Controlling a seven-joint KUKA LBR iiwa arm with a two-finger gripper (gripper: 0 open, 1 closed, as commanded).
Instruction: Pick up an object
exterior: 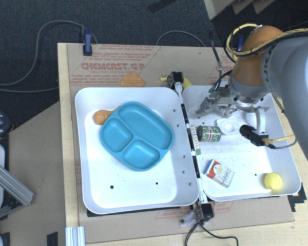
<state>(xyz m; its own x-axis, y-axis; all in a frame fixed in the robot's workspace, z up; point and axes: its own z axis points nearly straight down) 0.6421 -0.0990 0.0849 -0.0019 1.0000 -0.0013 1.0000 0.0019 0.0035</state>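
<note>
Robot hand (235,118) hangs low over the right bin (246,186); whether it is open cannot be told. Nearest object, a small green-labelled can (209,134), lies on its side just left of it, long axis running left-right.

Read "CHEMCAST GP" in red print on the brown board (113,64) lying under the bins, with smaller red lines around it too fine to make out. Labels on the small can (209,134) and small box (219,172) illegible.
</note>
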